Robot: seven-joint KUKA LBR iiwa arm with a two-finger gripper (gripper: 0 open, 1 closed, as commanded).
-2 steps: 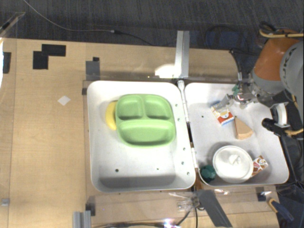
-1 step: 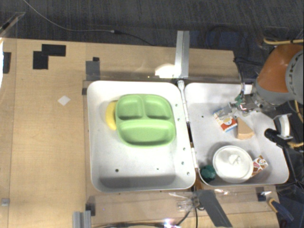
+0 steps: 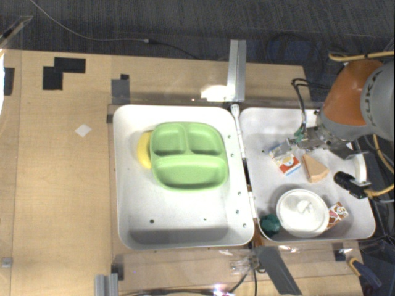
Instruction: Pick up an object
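My gripper reaches in from the right over the right bin, low in its upper middle. Just below it lies a small red and white carton, very close to the gripper tip. A tan wooden wedge sits to the right of the carton. Further forward stands a white bowl, with a dark green ball at its left and a small red and white packet at its right.
The left bin holds a green divided plate with a yellow object poking out from under its left edge. A metal post rises behind the wall between the bins.
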